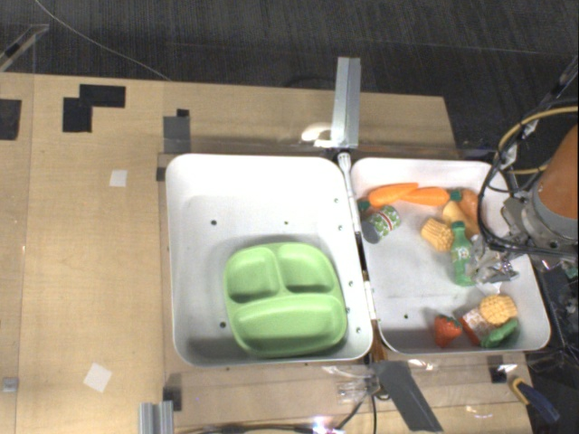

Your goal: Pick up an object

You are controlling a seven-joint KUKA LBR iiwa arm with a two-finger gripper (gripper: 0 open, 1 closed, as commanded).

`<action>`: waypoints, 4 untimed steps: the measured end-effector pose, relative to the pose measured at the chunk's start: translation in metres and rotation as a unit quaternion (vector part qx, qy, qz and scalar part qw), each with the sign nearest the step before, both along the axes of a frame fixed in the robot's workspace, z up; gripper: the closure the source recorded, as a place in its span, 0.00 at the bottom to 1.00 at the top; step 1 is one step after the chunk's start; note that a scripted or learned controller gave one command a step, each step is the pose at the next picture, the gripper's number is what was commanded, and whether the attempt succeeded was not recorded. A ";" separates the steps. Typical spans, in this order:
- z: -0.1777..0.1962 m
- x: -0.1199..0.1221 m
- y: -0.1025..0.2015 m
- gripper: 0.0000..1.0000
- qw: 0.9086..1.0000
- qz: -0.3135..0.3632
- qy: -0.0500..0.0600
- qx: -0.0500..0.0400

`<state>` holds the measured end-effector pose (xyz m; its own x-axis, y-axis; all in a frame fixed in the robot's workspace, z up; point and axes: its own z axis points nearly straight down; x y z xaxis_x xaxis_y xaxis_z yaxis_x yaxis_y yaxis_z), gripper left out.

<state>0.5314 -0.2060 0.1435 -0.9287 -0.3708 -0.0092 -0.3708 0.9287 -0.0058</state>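
Camera view: claw [493, 268] beside green bottle [462, 253] in right bin [398, 319].

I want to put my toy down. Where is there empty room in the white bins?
Left bin: bare floor along the far side and left of the green divided plastic plate. Right bin: a bare patch in the near-left middle. Crowded along its far side around the orange toy carrot and near the gripper.
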 end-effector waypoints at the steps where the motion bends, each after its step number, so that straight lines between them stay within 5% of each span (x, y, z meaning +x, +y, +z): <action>1: -0.001 0.000 0.001 0.00 1.000 0.000 0.000 0.000; 2: -0.048 -0.014 -0.002 0.00 0.999 -0.045 -0.008 -0.002; 4: -0.053 -0.002 0.071 0.00 1.000 0.000 -0.005 0.000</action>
